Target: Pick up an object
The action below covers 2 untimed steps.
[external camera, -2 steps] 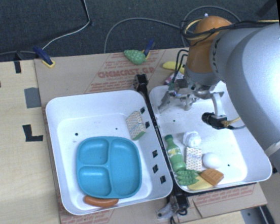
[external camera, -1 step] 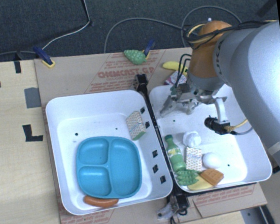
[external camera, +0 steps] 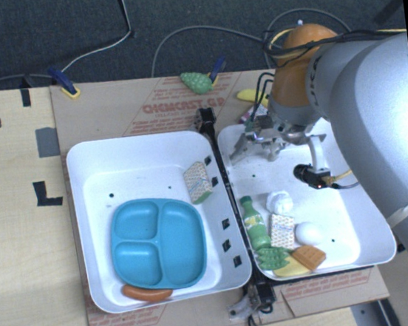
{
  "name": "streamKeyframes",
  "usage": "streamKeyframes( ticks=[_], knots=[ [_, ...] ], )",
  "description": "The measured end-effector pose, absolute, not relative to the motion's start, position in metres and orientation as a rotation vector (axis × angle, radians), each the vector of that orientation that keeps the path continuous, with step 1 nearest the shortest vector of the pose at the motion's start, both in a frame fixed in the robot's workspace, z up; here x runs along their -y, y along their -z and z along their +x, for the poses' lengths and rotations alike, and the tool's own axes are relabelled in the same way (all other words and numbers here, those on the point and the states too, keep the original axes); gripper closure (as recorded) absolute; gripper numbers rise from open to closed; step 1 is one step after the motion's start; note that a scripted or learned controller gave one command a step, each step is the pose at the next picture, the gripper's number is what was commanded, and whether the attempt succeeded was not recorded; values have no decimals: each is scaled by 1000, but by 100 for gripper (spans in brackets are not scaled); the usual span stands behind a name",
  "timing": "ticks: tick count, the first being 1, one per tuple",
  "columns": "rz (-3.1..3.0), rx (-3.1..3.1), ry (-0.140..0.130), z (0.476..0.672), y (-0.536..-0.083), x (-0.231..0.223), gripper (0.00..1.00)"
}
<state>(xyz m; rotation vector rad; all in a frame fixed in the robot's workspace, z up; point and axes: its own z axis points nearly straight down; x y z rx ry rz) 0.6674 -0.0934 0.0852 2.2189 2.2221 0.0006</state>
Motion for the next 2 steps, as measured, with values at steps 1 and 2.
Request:
streamKeyframes(
  ticks=[1,2],
  knots=[
    [2219,-2220,1,669,-154,136,0],
    [2223,-2222,2,549,-163,134,0]
  ],
)
